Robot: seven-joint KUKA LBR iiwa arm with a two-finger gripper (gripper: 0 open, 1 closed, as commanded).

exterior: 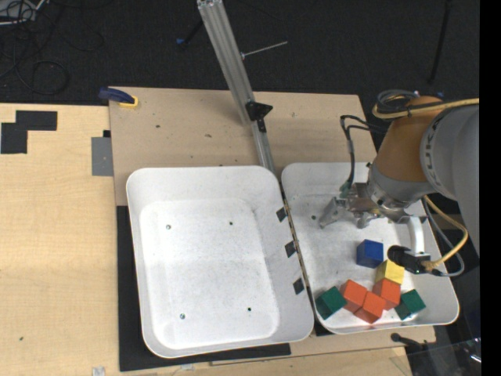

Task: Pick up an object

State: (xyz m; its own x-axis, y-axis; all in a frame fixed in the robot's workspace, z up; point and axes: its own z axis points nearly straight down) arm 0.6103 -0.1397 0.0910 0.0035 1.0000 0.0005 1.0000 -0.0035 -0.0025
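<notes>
Six small blocks lie clustered in the lower right of the frame, inside the right bin point(313, 180): a blue cube point(370, 252) uppermost, a yellow block point(393, 272) just below and right of it, two orange blocks point(355, 294) point(387, 292) touching near the bin's lower edge, and two dark green blocks point(330, 301) point(410, 303) flanking them. All look like plain painted cubes, some tilted. The left bin point(149, 180) sits beside it, toward the centre of the frame. The gripper point(348, 212) hangs over the upper part of the right bin, above and left of the blue cube and apart from the cluster; its fingers appear spread, with nothing between them.
</notes>
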